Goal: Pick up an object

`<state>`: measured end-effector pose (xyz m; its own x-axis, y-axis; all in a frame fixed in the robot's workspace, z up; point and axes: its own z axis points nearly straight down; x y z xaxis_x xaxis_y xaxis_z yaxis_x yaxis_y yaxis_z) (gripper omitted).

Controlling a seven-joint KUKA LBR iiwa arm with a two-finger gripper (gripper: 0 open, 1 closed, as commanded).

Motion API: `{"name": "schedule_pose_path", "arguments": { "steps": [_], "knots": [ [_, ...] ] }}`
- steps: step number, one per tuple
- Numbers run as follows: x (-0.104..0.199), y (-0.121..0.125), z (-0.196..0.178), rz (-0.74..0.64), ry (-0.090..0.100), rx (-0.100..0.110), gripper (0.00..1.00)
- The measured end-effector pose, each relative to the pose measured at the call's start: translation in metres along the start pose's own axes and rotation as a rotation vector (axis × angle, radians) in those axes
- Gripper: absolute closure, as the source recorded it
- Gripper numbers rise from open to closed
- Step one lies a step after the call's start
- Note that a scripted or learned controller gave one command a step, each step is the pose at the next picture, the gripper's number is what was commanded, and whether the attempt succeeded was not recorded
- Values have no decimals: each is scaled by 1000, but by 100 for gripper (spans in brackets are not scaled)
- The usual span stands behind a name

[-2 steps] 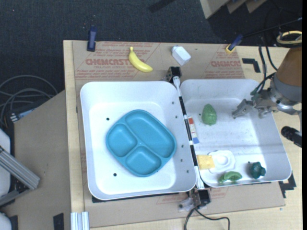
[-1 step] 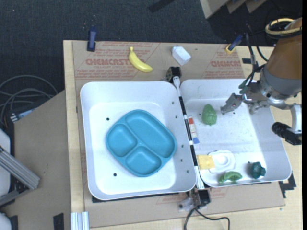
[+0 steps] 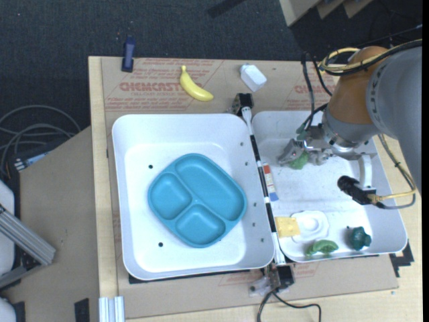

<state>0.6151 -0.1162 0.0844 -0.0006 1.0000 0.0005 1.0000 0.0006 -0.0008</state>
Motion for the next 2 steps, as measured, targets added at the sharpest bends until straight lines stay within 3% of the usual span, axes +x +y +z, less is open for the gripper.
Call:
{"name": "schedule_pose_path", "arguments": {
  "steps": [1, 2],
  "knots": [
    [0, 0, -10, -1, -1, -2, 100],
    [73, -5, -101, 0, 0, -2, 100]
  ]
}}
